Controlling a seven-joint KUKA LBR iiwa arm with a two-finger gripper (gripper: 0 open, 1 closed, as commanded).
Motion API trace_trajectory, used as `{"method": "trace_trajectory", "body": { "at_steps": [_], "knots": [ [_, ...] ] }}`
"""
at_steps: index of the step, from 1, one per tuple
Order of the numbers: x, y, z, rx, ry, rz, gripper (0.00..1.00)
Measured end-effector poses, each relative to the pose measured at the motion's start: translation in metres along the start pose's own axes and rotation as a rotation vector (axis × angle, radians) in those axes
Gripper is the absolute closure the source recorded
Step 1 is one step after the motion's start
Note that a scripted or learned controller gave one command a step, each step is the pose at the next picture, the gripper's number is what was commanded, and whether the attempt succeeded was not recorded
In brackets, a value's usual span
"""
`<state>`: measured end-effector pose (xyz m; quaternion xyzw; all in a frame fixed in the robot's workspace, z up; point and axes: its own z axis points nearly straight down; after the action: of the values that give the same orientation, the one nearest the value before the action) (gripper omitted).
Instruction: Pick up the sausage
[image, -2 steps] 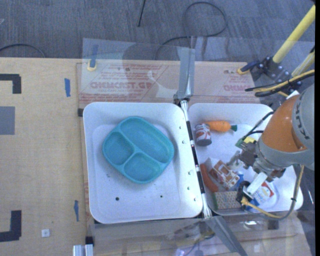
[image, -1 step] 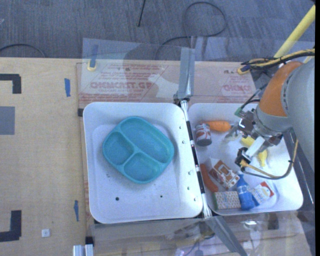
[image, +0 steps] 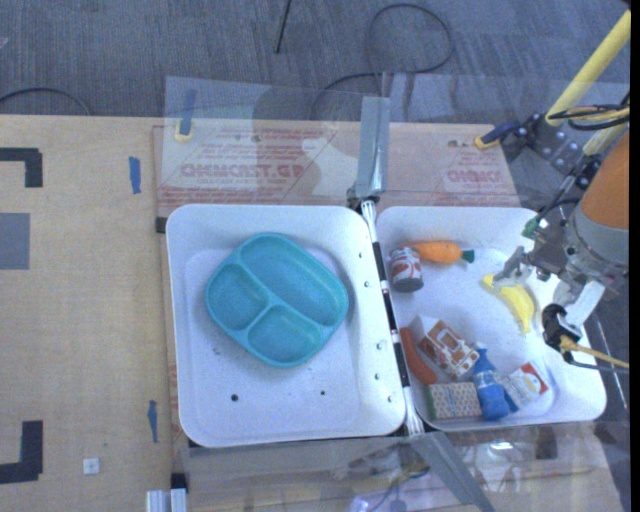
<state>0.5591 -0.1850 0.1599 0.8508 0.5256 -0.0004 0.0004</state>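
Note:
The sausage (image: 416, 358) is a reddish-orange stick lying along the left wall of the right bin (image: 470, 232), partly tucked under a small carton (image: 450, 349). My gripper (image: 548, 283) hangs at the right side of that bin, well to the right of the sausage and just beside a yellow banana (image: 518, 304). Its fingers stand spread apart, open, with nothing between them.
The right bin also holds a carrot (image: 441, 252), a small can (image: 404, 268), a cracker box (image: 455, 400), a blue item (image: 491, 394) and a small packet (image: 528, 383). A teal divided plate (image: 277, 297) lies in the left bin (image: 200, 400).

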Motion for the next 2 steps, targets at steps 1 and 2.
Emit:
{"method": "trace_trajectory", "body": {
  "at_steps": [1,2],
  "knots": [
    [-0.0177,-0.0516,0.0724,-0.005,0.004,0.085,0.00],
    [-0.0181,-0.0516,0.0724,-0.006,0.004,0.085,0.00]
  ]
}}
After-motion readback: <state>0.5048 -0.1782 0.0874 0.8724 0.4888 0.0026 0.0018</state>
